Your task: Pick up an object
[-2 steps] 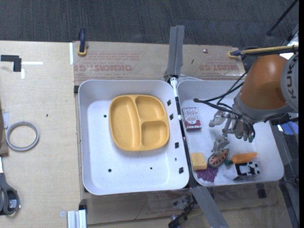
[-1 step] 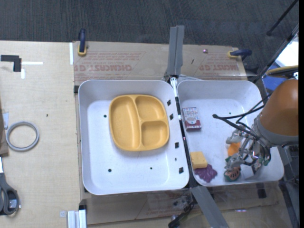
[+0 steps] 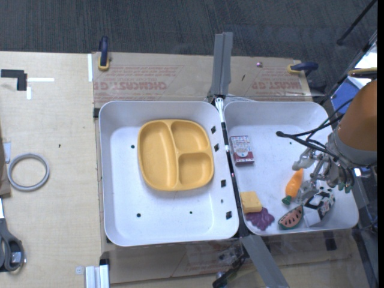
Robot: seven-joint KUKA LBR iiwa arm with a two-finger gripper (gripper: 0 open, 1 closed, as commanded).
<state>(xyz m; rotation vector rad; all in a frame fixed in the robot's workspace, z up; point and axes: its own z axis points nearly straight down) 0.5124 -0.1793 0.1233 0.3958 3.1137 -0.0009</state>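
Observation:
My gripper point(image 3: 314, 180) is low in the right bin point(image 3: 270, 122), near its right side, with the arm's orange band point(image 3: 366, 120) above it. An orange carrot-shaped toy point(image 3: 293, 183) lies just left of the gripper, close to it or touching. A black and white object point(image 3: 321, 203) sits just below the gripper. A watermelon slice point(image 3: 291, 218) lies at the bin's front edge. Further left are purple grapes point(image 3: 260, 219), a yellow block point(image 3: 251, 201) and a small red and white box point(image 3: 242, 149).
The left bin point(image 3: 117, 179) holds a yellow divided plate point(image 3: 175, 154). A grey tape ring point(image 3: 26, 171) and scissors point(image 3: 11, 252) lie on the bench at far left. Black cables point(image 3: 303, 138) trail across the right bin toward the arm.

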